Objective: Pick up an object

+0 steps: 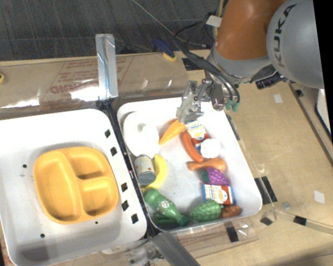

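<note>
**Arm poised at the back of the right bin, toy food below**

While the arm [275,28] reaches in from the right, we note its gripper [195,108] hanging over the far edge of the right bin [249,176], tilted down toward the toys. Whether the fingers are open or closed we cannot tell; the metal parts blur together, and we see nothing clearly held between them.

Right bin contents, as we log them: an orange carrot [170,131] lies just beside the gripper's tip, touching or nearly so. A white cup [140,135] sits at the far left corner. A sausage [190,146] runs down the middle, with a small carton [198,132] and a white ball [210,148] beside it. A tin can [144,169] rests against a banana [160,168] by the left wall. Nearer us lie purple grapes [216,177], a juice box [219,194], a green bottle [164,207] and a green leafy piece [204,212].

Left bin [7,201]: a yellow divided tray [75,183] sits at its centre, well apart from the arm.

Both bins rest on the surface [289,173].
</note>
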`<state>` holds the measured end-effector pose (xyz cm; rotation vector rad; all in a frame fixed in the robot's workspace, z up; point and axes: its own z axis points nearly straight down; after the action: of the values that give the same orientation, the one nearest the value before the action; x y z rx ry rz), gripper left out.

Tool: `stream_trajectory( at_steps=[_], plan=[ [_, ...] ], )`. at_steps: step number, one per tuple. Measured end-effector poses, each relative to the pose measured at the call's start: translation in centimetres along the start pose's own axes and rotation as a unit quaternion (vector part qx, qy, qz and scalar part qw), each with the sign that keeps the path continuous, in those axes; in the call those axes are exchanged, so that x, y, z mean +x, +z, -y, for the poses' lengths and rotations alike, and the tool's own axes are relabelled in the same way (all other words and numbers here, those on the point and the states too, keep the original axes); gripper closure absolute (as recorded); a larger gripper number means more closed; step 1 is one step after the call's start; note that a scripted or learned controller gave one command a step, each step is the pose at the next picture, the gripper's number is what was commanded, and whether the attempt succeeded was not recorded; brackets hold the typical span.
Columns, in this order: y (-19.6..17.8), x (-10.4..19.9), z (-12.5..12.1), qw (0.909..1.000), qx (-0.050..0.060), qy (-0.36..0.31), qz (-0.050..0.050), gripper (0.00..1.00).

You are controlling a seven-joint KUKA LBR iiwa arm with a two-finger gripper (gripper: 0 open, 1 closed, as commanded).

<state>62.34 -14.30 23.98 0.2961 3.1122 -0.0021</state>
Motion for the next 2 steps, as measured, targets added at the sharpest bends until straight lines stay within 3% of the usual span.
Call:
stream_trajectory(
  at_steps=[1,2],
  plan=[
    [5.6,-2.4,-0.1,0.9999,0.000,0.008,-0.008,1.00],
    [-1.8,-1.0,-0.9,0.9995,0.001,0.033,-0.003,1.00]
  ],
)
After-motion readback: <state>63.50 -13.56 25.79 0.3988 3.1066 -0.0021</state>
